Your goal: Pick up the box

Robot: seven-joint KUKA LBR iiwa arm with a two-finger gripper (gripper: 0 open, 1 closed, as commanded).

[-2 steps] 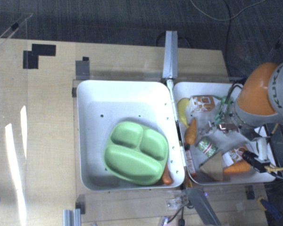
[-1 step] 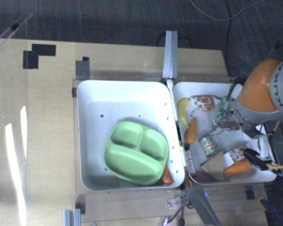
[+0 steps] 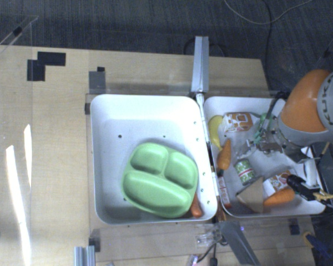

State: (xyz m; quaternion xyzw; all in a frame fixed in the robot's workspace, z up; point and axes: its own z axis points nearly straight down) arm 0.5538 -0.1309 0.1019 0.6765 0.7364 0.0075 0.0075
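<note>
A pale wooden bench sits on dark carpet, with a loose cable looping across the upper right of the frame. On the bench two shallow white bins lie side by side. The left bin holds a green, three-compartment plastic tray, lying toward the bin's lower right, with something small and orange peeking out at its lower right edge.

The right bin is crowded: a yellow rounded object, a printed packet at its upper left, an orange carrot-shaped toy along its left wall, a small green-labelled can near the middle, and a second orange carrot toy at lower right.

The box, as I read it, is the flat brown cardboard box lying tilted in the lower part of the right bin, its long axis running from lower left to upper right, touching the can's neighbourhood above and the carrot on its right.

The grey arm with its orange band comes in from the right; its gripper hangs over the upper middle of that bin. Whether it is spread or closed I cannot tell from here. The box lies below and slightly left of it in the frame, close by. Room looks tight: the bin's lower wall and the carrot hem it in
</note>
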